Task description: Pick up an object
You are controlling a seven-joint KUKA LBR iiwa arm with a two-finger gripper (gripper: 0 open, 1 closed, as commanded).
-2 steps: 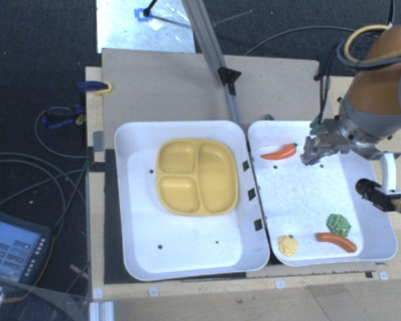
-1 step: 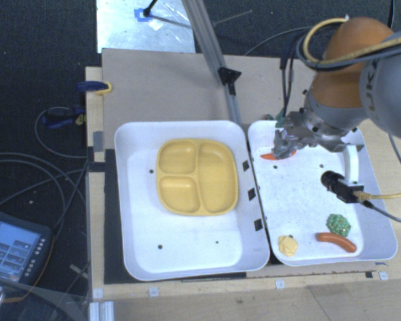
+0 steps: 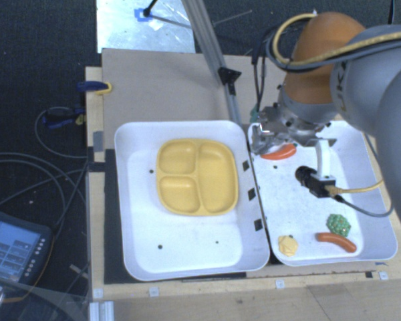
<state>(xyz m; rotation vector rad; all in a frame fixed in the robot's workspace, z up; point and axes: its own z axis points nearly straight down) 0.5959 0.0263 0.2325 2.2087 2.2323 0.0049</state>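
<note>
My gripper (image 3: 262, 140) hangs low over the far left corner of the right bin (image 3: 381, 243), close to the wall between the bins. An orange-red elongated object (image 3: 281, 154) lies just to its right, partly hidden under the wrist; whether the gripper touches it is unclear. At the near end of the same bin lie a green broccoli piece (image 3: 338, 224), a red-orange sausage-like piece (image 3: 335, 241) and a small yellow object (image 3: 288, 245).
The left bin (image 3: 140, 246) holds a yellow divided plate (image 3: 196, 176). A black camera unit with a yellow cable (image 3: 314, 181) hangs off the wrist over the right bin's middle. A slanted metal pole (image 3: 207, 32) rises behind the bins.
</note>
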